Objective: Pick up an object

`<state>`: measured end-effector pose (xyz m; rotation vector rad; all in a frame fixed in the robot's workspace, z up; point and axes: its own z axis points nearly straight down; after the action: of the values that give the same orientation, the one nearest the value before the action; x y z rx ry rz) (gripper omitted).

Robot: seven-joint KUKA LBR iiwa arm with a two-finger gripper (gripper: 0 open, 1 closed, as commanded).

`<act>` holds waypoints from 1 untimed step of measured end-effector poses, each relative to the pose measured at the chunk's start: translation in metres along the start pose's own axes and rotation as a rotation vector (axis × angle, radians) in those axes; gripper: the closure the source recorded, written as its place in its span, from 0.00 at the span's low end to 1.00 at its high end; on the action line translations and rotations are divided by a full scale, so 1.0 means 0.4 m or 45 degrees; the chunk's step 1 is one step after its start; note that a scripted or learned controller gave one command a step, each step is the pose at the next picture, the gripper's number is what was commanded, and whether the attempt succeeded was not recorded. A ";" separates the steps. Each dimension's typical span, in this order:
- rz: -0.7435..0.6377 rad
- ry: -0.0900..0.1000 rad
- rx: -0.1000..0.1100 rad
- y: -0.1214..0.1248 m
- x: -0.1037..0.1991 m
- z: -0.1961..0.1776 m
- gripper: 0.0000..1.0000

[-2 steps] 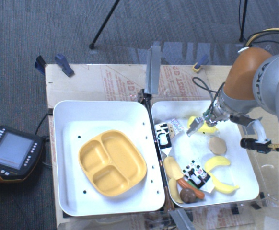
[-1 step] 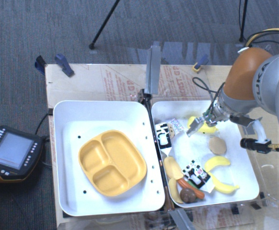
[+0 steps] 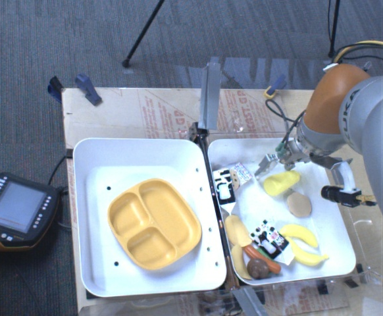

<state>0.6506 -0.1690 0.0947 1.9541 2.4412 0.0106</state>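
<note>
- Step in hand, as I judge it: approach to a grasp. The grey arm with its orange band [image 3: 336, 97] reaches in from the right over the right-hand shallow white bin [image 3: 346, 239], nothing lifted yet.
- Two-finger gripper [image 3: 275, 160] sits low at the bin's upper middle, just beside the top-left edge of a pale yellow rounded soft lump [image 3: 281, 182].
- Pincer state: cannot tell. The finger area is small and blurred, with no object visibly between the tips, so no hold is claimed.
- Likely target is that yellow lump, the nearest thing; contact is unclear, and it looks close rather than gripped.
- Other candidates in the same bin: a tan oval stone-like piece [image 3: 300, 205] just below the lump, two yellow plastic bananas [image 3: 303, 244] lower right, a black-and-white spotted toy [image 3: 268, 237], a brown and orange sausage-like piece [image 3: 260, 263] at the bottom, and a black-and-white printed card [image 3: 225, 184] by the left wall.
- Left-hand white bin [image 3: 89, 170] holds a yellow three-compartment plastic tray [image 3: 153, 223], well apart from the gripper.
- Next move calls for centring over the lump, dropping and closing, then a straight lift. Risk: the rounded shape slips out sideways.
</note>
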 end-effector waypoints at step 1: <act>-0.298 0.021 0.021 -0.070 -0.036 0.025 0.00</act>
<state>0.6264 -0.1892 0.0843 1.6679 2.6713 0.0035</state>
